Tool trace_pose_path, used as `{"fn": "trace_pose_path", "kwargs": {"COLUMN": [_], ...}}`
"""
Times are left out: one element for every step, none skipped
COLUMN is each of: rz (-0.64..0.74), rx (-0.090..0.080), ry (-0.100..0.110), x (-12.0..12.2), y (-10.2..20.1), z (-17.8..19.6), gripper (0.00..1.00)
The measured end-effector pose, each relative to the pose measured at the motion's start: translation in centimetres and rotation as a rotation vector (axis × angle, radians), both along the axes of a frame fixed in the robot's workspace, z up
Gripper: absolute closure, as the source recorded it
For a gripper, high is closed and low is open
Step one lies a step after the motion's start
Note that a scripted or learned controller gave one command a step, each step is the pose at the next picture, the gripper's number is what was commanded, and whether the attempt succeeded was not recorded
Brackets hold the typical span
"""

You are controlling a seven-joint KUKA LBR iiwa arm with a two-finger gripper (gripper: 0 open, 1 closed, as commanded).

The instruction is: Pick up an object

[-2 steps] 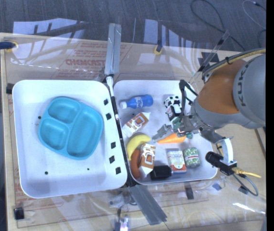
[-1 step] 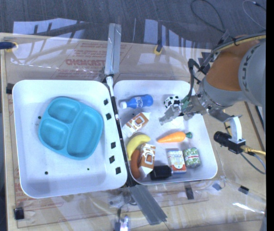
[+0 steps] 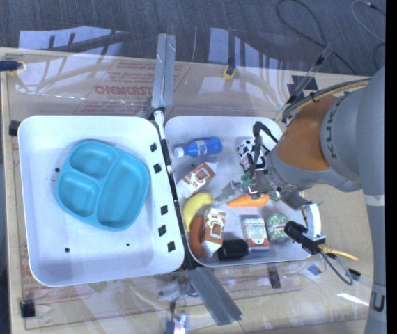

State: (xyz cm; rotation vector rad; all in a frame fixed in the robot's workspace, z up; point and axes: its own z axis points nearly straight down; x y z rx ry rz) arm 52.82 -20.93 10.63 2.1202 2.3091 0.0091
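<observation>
Down in the right bin (image 3: 184, 127), the carrot (image 3: 248, 201) lies near the middle, just under the gripper (image 3: 253, 184); whether the jaws grip it I cannot tell. Close around it crowd one banana (image 3: 195, 207), one blue bottle (image 3: 200, 147), one black-and-white toy (image 3: 246, 152), one green can (image 3: 276, 227), one black block (image 3: 233, 249) and three small cartons. Open floor remains along the bin's top edge. The left bin (image 3: 38, 256) holds one blue tray (image 3: 102, 184), with bare white margin on every side.
</observation>
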Motion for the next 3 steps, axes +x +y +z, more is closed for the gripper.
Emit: {"fn": "trace_pose_path", "kwargs": {"rz": [0.047, 0.034, 0.094], "rx": [0.001, 0.001, 0.001], "ry": [0.013, 0.003, 0.013], "x": [8.5, 7.5, 4.8], "y": [1.3, 0.1, 0.2], "z": [5.5, 0.9, 9.6], "gripper": [0.0, 0.0, 0.0]}}
